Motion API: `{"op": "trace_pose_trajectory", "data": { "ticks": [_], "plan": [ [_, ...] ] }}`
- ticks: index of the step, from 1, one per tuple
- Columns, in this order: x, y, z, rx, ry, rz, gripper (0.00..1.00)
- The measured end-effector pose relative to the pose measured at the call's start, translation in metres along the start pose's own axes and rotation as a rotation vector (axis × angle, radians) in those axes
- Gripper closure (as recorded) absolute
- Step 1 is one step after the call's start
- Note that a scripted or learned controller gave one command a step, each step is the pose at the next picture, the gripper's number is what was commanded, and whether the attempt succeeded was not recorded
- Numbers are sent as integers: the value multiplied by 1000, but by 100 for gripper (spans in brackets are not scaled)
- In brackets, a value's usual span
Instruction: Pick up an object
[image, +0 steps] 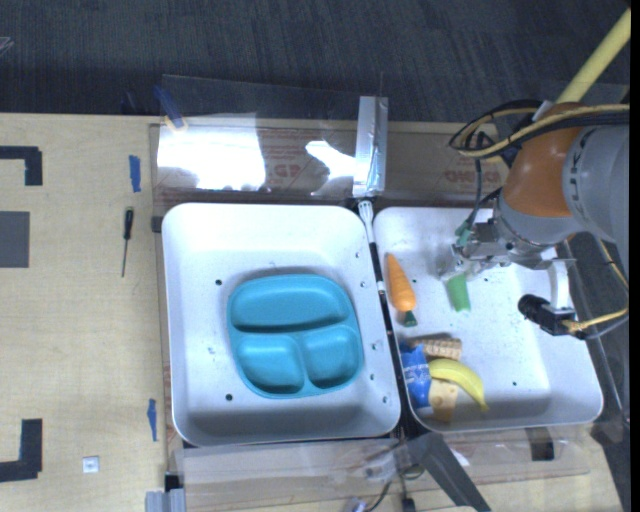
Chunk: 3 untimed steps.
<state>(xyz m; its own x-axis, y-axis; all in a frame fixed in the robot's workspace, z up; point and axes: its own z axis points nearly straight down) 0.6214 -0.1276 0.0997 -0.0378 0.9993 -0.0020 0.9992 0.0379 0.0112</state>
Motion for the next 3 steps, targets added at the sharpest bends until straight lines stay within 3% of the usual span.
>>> {"op": "trace_pose_trajectory", "data": {
  "ticks": [1,2,3],
  "plan": [
    [0,0,1,2,0,0,0],
    [-7,5,13,7,1,-57,0],
    [-7,7,0,-2,-1,-57,100]
  ]
}}
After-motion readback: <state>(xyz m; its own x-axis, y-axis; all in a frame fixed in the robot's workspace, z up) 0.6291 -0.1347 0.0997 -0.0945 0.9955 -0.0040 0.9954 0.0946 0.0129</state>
